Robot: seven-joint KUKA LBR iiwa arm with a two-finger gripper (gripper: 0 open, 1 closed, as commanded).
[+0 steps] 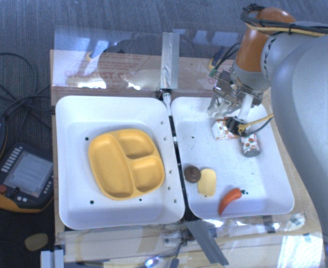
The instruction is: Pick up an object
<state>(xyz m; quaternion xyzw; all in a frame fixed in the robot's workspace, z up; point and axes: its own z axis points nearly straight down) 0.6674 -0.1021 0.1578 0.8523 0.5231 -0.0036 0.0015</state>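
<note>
You see the two-finger gripper (226, 111) low over the right white bin (275, 183), but you cannot tell its state. A small white-and-red packet (224, 130) lies just below its tip, a small printed can (251, 144) beyond, its long axis running away from the tip.

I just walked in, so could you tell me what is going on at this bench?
The grey arm's gripper is down in the right bin, over a small packet beside a little can. A carrot, a pale yellow piece and a brown disc lie nearer the front. A yellow divided tray sits in the left bin.
</note>
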